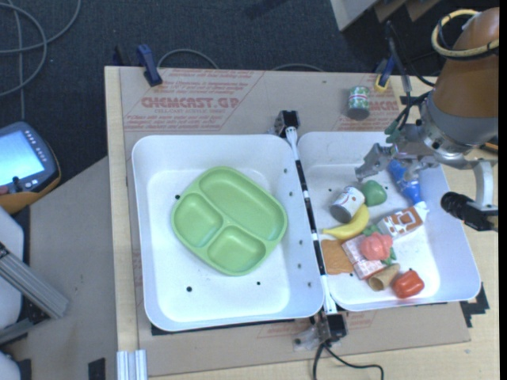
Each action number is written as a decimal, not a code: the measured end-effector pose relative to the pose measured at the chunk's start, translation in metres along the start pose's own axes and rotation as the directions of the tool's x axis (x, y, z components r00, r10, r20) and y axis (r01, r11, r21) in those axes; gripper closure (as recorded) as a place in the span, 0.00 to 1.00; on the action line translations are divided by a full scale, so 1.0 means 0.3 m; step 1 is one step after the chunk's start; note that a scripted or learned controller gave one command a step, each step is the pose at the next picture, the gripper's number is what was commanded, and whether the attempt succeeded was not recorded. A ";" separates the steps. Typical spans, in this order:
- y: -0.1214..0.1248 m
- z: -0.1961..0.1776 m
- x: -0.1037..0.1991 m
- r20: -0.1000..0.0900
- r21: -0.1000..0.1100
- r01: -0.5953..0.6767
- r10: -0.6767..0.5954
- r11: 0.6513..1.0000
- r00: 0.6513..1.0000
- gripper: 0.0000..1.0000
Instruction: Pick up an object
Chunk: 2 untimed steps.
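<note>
Gripper (394,158) hovered at right bin (467,248) far edge; I couldn't tell finger state. Nothing lifted; banana (349,226), toys untouched.

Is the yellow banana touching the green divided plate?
Apart. The camera view shows the yellow banana in the right bin, the green divided plate in the left.

Two white bins (158,212) side by side. One green divided plate (230,220) in the left. In the right: one banana (348,226), one small can (346,204), one red pepper (408,283), one green piece (374,192), one blue bottle (408,187). Behind, on the counter (206,101), one small can (359,101).
</note>
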State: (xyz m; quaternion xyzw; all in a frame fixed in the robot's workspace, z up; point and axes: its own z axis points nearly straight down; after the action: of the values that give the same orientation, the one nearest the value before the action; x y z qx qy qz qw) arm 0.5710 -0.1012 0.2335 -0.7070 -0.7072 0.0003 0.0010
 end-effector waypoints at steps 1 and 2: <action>0.033 0.501 0.032 -0.002 0.009 0.000 0.000 1.000 1.000 0.00; -0.036 0.498 0.020 -0.001 0.004 -0.001 0.001 1.000 1.000 0.00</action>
State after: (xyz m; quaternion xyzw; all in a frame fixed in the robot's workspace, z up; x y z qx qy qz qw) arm 0.5598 -0.0949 0.0840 -0.7074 -0.7068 0.0013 0.0026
